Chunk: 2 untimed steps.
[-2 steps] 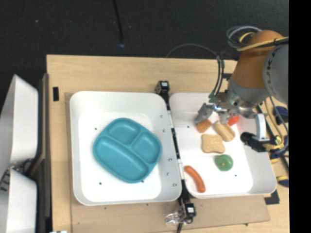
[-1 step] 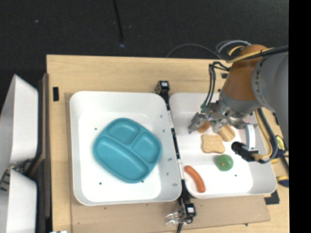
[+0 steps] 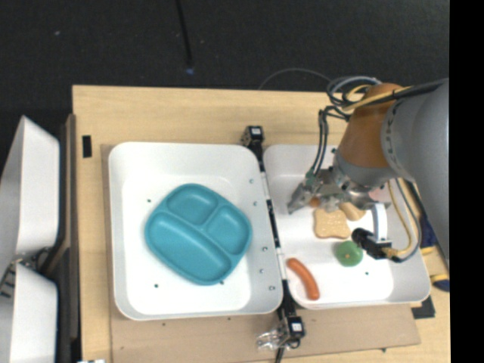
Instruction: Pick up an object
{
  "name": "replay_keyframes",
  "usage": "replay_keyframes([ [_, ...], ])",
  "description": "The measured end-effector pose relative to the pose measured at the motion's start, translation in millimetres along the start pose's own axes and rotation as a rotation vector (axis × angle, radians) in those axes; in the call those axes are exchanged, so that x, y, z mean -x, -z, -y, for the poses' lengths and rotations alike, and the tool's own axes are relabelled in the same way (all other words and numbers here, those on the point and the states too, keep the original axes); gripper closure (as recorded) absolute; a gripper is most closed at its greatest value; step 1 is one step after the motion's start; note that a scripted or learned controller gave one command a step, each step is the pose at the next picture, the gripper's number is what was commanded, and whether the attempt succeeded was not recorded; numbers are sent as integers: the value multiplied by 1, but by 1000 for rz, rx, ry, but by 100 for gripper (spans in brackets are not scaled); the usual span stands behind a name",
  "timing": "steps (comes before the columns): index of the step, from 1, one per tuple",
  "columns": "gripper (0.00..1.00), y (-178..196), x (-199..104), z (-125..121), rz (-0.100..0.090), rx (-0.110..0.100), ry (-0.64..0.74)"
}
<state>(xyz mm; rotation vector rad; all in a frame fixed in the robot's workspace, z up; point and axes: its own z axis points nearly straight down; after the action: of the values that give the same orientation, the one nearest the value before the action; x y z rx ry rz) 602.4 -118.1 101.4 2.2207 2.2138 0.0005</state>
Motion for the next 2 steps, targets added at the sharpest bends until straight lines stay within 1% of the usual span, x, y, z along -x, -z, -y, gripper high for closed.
replay_keyframes([
  [1, 100, 12, 1, -1, -1, 2, -5],
  [2, 100, 73, 7, -2, -3, -2, -5],
])
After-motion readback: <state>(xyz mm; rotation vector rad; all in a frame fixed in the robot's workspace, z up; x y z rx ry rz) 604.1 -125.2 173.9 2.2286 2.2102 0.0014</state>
